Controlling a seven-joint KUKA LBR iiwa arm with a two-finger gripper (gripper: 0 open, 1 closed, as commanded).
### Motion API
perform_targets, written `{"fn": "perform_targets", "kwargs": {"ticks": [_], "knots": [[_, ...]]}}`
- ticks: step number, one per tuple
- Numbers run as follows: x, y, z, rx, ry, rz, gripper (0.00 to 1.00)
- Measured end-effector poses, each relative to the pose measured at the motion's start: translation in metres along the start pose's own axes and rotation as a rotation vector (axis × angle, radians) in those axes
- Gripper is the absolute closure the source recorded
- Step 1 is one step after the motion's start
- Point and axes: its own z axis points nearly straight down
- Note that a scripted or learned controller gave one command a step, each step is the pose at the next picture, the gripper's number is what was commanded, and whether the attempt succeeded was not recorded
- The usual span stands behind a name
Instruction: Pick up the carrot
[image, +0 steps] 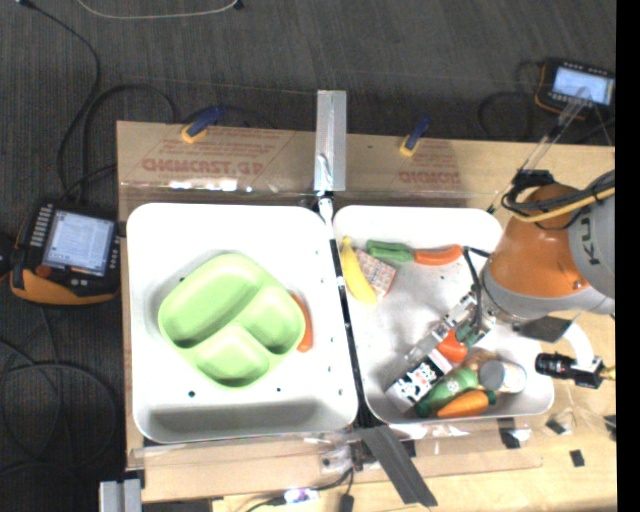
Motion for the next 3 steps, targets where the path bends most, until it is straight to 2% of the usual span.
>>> {"fn": "perform_targets", "kwargs": {"ticks": [1,2,3], "knots": [[0.039,0.068,-0.092,0.008,0.009,-0.071,0.0],[0.011,0.08,0.001,0.001,-0.001,-0.122,0.0],[0.004,0.082,0.0,0.001,0.003,0.044,0.0]]}}
